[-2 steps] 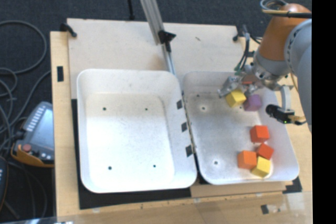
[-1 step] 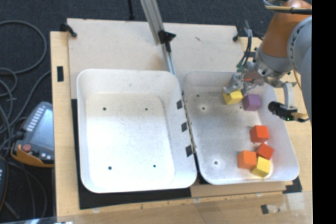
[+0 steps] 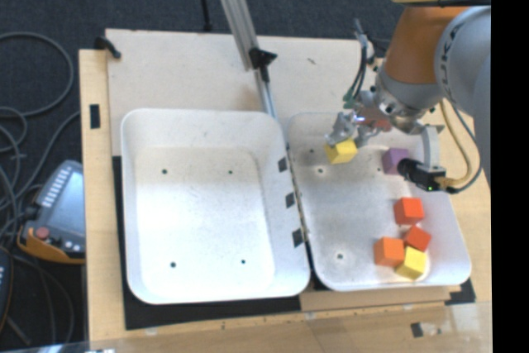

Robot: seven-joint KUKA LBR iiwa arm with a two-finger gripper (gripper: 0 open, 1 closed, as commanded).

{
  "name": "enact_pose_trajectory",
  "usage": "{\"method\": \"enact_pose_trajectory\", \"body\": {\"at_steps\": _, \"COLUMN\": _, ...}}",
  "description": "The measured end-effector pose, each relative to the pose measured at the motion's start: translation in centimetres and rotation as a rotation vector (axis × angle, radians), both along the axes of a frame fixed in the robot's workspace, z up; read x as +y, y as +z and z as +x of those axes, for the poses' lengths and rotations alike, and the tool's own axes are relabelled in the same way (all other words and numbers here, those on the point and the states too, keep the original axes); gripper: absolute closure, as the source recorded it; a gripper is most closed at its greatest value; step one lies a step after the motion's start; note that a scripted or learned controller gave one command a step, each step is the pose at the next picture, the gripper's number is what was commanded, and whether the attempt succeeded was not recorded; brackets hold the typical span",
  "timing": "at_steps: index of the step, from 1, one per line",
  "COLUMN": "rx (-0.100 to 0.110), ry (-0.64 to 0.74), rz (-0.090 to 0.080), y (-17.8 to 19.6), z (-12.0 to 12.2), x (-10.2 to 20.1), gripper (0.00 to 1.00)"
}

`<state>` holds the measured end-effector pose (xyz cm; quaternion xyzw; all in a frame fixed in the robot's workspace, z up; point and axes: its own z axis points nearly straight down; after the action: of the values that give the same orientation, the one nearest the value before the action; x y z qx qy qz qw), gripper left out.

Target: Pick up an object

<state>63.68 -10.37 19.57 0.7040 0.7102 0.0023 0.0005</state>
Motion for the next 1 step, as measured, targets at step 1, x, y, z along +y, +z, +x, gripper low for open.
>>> {"method": "enact_pose_trajectory", "body": {"at_steps": 1, "rx": 0.003, "ry": -0.002, "rz": -0.007, "y": 0.18, "z": -1.80, "x": 7.85, "gripper": 1.00}}
